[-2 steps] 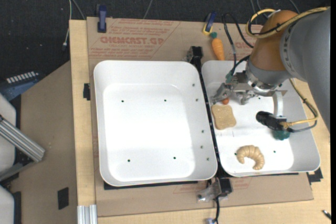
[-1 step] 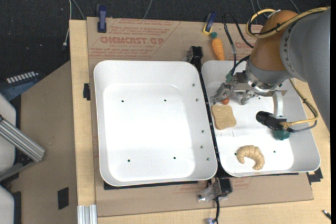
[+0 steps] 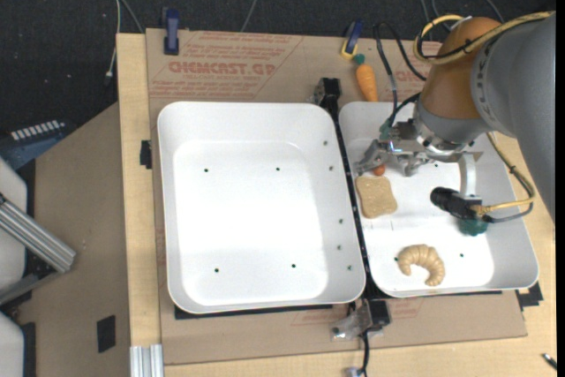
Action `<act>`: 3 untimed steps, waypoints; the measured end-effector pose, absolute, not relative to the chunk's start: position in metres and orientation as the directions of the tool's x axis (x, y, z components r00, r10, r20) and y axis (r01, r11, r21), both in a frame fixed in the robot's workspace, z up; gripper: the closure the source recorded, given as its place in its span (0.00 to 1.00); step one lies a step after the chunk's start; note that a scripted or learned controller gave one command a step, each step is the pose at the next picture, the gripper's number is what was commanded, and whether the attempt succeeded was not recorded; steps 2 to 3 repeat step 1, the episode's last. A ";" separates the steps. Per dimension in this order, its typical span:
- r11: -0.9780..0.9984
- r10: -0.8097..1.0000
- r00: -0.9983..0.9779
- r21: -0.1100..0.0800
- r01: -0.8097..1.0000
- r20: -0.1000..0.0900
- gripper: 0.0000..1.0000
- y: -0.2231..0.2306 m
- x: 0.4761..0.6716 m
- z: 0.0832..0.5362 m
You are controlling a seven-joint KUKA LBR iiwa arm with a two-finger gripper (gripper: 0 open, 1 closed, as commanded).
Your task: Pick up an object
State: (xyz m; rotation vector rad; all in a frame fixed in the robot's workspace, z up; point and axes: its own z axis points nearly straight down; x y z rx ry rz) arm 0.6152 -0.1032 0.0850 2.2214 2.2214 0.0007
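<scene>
Two bins are set side by side on a board [image 3: 221,57]. The left bin [image 3: 256,207] lies just beside the right bin [image 3: 503,265]. In the right bin, a toast slice [image 3: 376,196] is placed near the wall shared with the left bin. A croissant [image 3: 423,263] is found nearer the camera than the toast. The gripper [image 3: 397,153] is positioned just behind the toast. A carrot [image 3: 365,79] is laid on the board behind the right bin.

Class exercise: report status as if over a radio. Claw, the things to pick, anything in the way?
Claw low in right bin, grip unclear. Bread slice just below it, croissant nearer the front. Toy carrot outside bin. Cables close by.
</scene>
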 end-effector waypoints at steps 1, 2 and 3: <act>0.000 1.000 0.000 0.000 1.000 0.000 0.00 -0.103 0.615 0.085; 0.000 1.000 0.000 0.000 1.000 0.000 0.00 -0.103 0.615 0.085; 0.000 1.000 0.000 0.000 1.000 0.000 0.00 -0.103 0.615 0.085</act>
